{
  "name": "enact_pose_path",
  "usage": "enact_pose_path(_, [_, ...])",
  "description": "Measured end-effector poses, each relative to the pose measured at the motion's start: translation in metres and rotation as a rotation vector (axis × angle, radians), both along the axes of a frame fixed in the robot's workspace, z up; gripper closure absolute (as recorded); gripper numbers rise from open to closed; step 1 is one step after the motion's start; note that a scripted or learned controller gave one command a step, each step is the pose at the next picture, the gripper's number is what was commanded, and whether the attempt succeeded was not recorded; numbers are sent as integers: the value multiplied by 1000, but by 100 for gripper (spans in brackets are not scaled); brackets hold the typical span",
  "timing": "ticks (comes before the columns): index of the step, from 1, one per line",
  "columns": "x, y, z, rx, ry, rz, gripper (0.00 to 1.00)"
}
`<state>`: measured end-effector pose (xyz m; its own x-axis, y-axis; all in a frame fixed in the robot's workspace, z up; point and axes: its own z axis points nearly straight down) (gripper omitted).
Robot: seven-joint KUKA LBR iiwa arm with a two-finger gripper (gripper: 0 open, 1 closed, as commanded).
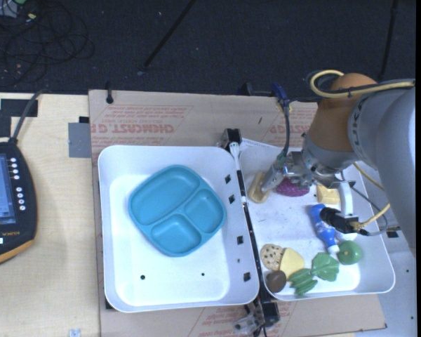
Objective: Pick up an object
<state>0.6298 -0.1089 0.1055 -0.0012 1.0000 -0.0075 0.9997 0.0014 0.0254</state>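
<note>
Gripper (281, 177) low in the right bin (379, 283), near its far left part, most likely dropped for a grab; whether its pincer is wide or narrow I cannot tell. Just beside it to the right lies a purple piece (292, 187), flat, rounded, dark magenta, partly hidden under the wrist: probable target. A tan piece (259, 189) sits just left of the gripper; toy foods cluster well toward the near edge.

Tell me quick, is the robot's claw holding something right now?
Claw: low in the right-hand shallow white bin, by the small purple lump; whether it is open, closed or holding anything cannot be told.
</note>
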Motion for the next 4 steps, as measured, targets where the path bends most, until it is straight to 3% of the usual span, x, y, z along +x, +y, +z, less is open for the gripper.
enact_pose_path(1, [2,-2,0,-1,-1,1,0])
enact_pose_path(2, [1,-2,-2,1,1,-1,100])
enact_pose_path(3, [-4,-1,-10,5,20,-2,0])
enact_pose_path(4, [16,-49,56,4,19,-3,0])
